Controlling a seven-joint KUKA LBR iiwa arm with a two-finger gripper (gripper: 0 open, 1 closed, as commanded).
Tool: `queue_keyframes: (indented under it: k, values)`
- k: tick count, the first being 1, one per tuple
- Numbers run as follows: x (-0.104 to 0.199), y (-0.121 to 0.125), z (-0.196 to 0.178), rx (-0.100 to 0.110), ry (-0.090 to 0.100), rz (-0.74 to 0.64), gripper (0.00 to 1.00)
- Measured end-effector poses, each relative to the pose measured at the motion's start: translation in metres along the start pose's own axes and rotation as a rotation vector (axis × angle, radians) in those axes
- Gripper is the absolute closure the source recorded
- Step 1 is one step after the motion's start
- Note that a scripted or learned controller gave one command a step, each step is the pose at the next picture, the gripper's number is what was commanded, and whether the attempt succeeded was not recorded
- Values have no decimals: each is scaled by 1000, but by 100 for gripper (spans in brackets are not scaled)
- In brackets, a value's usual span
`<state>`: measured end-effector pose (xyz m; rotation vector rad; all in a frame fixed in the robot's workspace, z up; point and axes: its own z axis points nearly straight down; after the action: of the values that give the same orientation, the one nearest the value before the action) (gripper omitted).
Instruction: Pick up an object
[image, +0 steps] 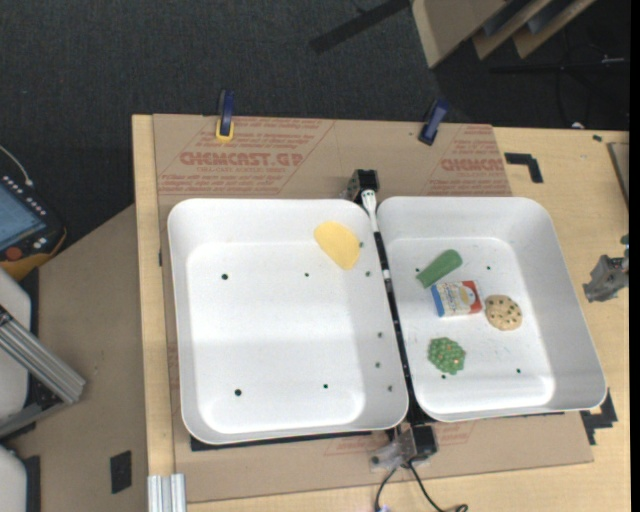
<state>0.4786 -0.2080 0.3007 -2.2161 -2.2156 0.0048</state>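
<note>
The right bin (560, 250) holds several small objects. A green cylinder (440, 268) lies tilted near its middle. Just below it is a small red, white and blue box (457, 298). A round chocolate-chip cookie (503, 313) rests to the right of the box. A bumpy green lump (446, 355) sits nearer the front. A yellow rounded piece (338, 243) lies in the left bin (200, 300), at its back right near the divider.
Both bins sit on a cardboard sheet (300, 150) held by two blue clamps (226, 115) at the back. A small grey metal part (604, 277) stands just beyond the right bin's right rim. A black connector (362, 184) sits between the bins at the back.
</note>
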Motion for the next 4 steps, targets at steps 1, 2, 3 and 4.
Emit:
queue_keyframes:
  k: [1, 2, 3, 4]
  values:
    - [-15, 0, 50, -2, -1, 2, 100]
    - [-17, 1, -37, -18, -9, -2, 100]
    - [3, 1, -112, -19, -8, -4, 100]
    - [16, 0, 5, 2, 0, 0, 100]
